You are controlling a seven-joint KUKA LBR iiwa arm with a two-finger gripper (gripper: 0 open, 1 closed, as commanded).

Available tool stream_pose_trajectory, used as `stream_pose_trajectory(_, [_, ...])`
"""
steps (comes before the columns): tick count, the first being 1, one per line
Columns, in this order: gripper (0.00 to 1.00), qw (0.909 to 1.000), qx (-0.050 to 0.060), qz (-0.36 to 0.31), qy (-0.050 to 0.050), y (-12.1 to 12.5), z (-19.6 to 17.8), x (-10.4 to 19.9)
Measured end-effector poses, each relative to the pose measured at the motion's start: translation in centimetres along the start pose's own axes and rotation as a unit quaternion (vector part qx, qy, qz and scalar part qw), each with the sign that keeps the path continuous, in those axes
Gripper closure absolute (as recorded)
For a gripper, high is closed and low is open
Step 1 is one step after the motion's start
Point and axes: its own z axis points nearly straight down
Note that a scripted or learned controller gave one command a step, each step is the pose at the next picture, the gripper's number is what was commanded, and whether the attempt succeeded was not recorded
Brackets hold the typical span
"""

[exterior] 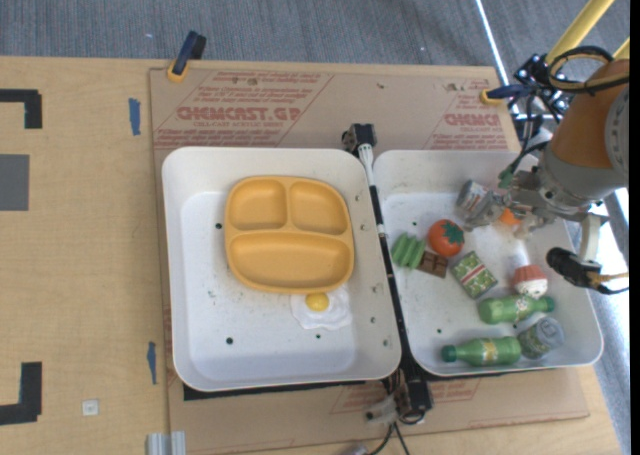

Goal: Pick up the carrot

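Gripper (500, 205) sits upper right of frame in the right bin (590, 338), apparently pinching the small orange carrot (512, 216), though the view is too cluttered to confirm, so a shallow hold could slip, or nudge the silver can (473, 201) alongside.

We take the divided plate (289, 231) as our landmark; it sits in the left bin (190, 273), toward that bin's far half. Just before the plate, touching its near edge, lies a toy fried egg (319, 306). To the plate's right, past the bins' shared wall, is the right bin (590, 343). In it, nearest the plate, we see a toy tomato (446, 236) and a small carton (472, 275). Further right and nearer us lie two bottles (484, 350), one behind the other, with a can (540, 337) beside them. The gripper (505, 205) hangs over the right bin's far side, well right of the plate.
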Motion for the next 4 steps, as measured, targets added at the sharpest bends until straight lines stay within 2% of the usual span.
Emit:
stream_pose_trajectory(1, [0.00, 0.9989, 0.012, -0.045, -0.006, 4.1, -3.3, -0.3])
stream_pose_trajectory(2, [0.00, 0.9907, -0.002, -0.135, -0.012, 0.8, 0.2, 1.0])
stream_pose_trajectory(3, [0.00, 0.9898, -0.004, -0.142, -0.013, 3.3, -4.2, -0.9])
stream_pose_trajectory(4, [0.00, 0.9948, -0.005, -0.101, -0.013, 6.1, -6.4, -1.2])
